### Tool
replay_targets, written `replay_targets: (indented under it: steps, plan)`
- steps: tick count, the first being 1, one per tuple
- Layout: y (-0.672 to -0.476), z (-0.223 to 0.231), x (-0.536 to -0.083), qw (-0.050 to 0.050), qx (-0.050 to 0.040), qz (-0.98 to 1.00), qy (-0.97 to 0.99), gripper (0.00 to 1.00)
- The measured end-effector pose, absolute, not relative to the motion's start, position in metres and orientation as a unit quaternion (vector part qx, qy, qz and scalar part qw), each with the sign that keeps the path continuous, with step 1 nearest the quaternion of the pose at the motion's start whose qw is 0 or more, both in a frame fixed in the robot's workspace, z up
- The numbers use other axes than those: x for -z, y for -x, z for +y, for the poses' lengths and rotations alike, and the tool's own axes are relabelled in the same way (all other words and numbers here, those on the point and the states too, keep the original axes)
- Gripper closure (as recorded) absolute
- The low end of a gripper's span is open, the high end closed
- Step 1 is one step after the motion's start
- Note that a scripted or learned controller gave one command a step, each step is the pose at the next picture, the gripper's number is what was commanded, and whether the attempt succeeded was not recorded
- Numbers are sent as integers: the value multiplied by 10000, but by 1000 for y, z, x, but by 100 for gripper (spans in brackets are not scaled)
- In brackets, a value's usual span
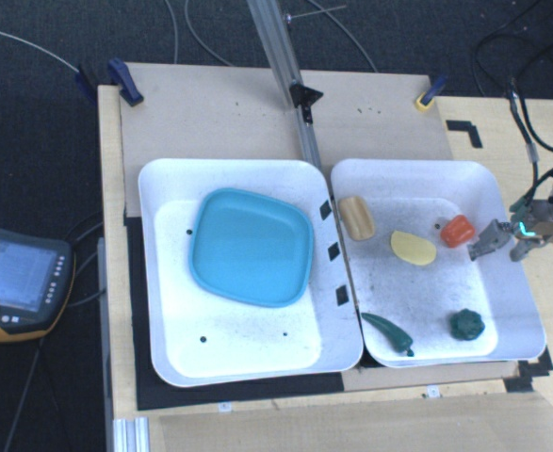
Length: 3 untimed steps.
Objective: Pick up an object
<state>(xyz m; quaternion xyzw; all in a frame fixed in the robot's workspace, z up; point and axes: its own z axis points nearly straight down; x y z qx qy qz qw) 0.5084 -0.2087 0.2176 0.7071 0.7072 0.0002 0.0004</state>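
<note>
Over at the right rim of the right-hand bin (pixel 502 191) you will find the gripper (pixel 504 238), low above the bin's edge, with a small green light glowing on its body; I cannot tell from this angle whether it is open or shut, and you can see nothing between its tips. Just to its left, inside the bin, lies a red-orange object (pixel 457 231), near the gripper but apart from it. Left of that sits a pale yellow oval object (pixel 414 248), and further left, close to the bin's left wall, a tan cylinder-shaped object (pixel 356 217). Toward the front of the same bin you have a dark green rounded object (pixel 466 324) at the right and a long green pepper-like object (pixel 389 331) resting against the front left corner. Look to the left-hand bin (pixel 163 281) and you see a blue square plate (pixel 252 247) lying flat near its middle. Both bins sit side by side on the pale wooden surface (pixel 219 111), with a handheld control pendant (pixel 20 279) on the dark floor well off to the left.
</note>
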Motion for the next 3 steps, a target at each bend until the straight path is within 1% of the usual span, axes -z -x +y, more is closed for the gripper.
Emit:
replay_targets:
  steps: [1, 2, 3]
  plan:
    - [-508, -209, -218, 3, -1, 7072, -7071, 0]
    - [-510, -205, -156, -22, 11, 7072, -7070, 0]
    - [-500, -206, -108, -15, 9, 7070, -7072, 0]
